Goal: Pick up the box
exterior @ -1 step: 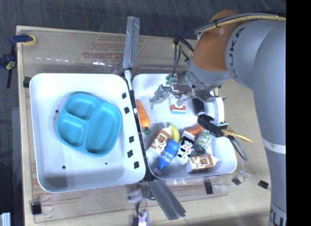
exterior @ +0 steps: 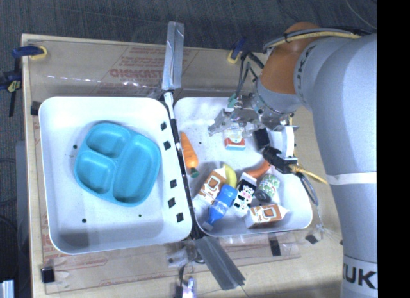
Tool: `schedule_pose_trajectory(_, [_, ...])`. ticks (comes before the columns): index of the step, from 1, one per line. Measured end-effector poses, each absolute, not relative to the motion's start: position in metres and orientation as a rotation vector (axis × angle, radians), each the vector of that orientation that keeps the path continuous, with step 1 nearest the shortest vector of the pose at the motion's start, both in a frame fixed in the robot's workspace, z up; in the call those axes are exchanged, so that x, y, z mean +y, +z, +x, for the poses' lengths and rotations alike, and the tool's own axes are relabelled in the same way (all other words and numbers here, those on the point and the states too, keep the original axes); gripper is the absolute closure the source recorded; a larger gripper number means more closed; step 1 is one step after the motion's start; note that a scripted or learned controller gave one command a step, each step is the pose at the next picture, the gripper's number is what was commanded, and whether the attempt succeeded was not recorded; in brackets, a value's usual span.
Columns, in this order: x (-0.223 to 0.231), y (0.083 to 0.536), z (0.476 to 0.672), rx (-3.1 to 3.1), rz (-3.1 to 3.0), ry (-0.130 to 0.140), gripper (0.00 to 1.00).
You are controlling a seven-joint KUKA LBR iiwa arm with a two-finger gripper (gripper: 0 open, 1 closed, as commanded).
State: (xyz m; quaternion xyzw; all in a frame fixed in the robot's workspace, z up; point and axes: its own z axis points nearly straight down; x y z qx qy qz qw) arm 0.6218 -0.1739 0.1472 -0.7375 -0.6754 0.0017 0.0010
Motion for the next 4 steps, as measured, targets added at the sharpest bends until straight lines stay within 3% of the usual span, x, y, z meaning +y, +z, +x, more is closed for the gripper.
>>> schedule_pose_trajectory(1, [-0.207,0.099,0.649,-2.260,-2.192,-0.007,0.00])
schedule_pose_trajectory(2, [-0.209,0.102,0.610,-2.128,-2.318,-0.003,0.00])
schedule_pose_trajectory(3, [-0.209,0.113,0.611,-2.132,-2.315,-0.002,1.00])
schedule_pose_trajectory(4, [-0.124,0.208,0.535,-2.209,-2.230,0.002,1.00])
